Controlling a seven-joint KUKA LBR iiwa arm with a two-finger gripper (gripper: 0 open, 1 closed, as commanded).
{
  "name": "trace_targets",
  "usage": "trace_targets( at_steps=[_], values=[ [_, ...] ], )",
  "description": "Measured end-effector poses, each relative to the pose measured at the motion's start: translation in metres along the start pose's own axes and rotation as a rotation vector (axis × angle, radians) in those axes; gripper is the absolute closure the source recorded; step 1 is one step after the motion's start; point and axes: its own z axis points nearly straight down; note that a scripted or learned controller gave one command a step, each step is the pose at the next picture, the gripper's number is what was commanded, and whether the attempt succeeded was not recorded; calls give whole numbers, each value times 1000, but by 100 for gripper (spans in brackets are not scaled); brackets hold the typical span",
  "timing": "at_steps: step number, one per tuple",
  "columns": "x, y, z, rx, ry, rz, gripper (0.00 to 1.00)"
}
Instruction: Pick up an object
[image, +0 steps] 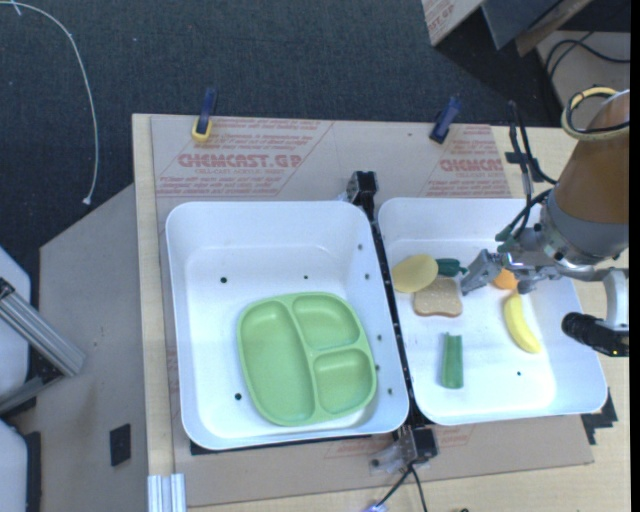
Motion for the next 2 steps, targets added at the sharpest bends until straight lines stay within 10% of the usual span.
trace_targets(
  at_steps=[2],
  values=[
    [3,4,53,-12,-1,-2,0]
  ],
)
